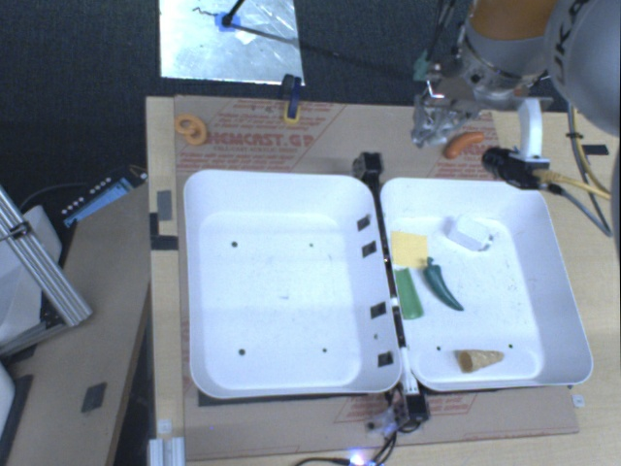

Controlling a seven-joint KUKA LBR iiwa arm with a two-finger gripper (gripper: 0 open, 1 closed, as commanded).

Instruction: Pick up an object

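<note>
While the gripper (439, 124) is hovering beyond the right bin (543, 260), finger state unclear, objects are lying inside; yellow block (408, 249) and green pepper (443, 284) are crowding, risking a miss

Two bins sit side by side on a flat board (320, 129), touching along the middle. The left bin (281, 280) has nothing in it. The right bin (543, 289) holds five things. A square block (408, 249) lies near the middle wall. A long pod (408, 293) lies just below it, also by the wall. A curved pepper (442, 284) lies just right of the pod. A small box (473, 233) sits toward the back. A wedge (479, 359) lies near the front edge.

Behind the right bin, on the board, lies a sausage shape (463, 144). The gripper (434, 124) hangs just left of it. A ring (190, 129) lies on the board's far left corner.
</note>
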